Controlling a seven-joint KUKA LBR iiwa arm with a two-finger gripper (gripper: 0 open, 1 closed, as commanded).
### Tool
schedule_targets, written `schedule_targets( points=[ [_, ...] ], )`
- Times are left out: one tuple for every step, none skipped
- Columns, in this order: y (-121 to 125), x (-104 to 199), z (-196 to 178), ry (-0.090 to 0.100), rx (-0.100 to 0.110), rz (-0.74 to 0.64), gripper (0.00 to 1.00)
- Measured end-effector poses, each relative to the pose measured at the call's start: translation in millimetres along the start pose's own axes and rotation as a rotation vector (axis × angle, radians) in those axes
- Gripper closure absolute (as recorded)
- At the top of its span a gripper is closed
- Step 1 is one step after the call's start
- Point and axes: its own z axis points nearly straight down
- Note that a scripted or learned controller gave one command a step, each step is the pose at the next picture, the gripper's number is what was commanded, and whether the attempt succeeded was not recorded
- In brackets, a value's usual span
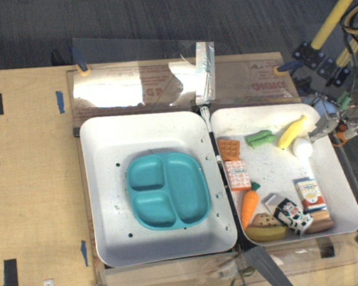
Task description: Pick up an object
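The right bin (353, 211) holds several toy foods. A yellow corn cob (291, 132) lies beside a green vegetable (261, 139) and a white ball (303, 149) at the back. A brown waffle (229, 148) and a pink packet (237, 176) lie by the left wall. A carrot (250, 206), a banana (265, 232), a black-and-white carton (291, 215) and a juice box (310, 195) crowd the front. My gripper (331, 127) hangs at this bin's right rim, just right of the white ball and apart from it.
The left bin (101, 177) carries a teal divided plate (168, 190) in its middle. A clear upright panel (205, 74) stands behind the bins. Cables and a yellow pole (335, 10) sit at the back right.
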Motion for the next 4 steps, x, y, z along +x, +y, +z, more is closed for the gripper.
schedule_targets(
  points=[
    [-17.0, 30.9, 113.5, 0.002, 0.007, 0.069, 0.00],
    [-60.2, -1.8, 183.1, -0.006, -0.017, -0.074, 0.00],
    [-57.5, -3.2, 170.9, -0.012, -0.025, -0.073, 1.00],
    [-5.4, 56.0, 132.9, 0.001, -0.005, -0.071, 1.00]
  ],
)
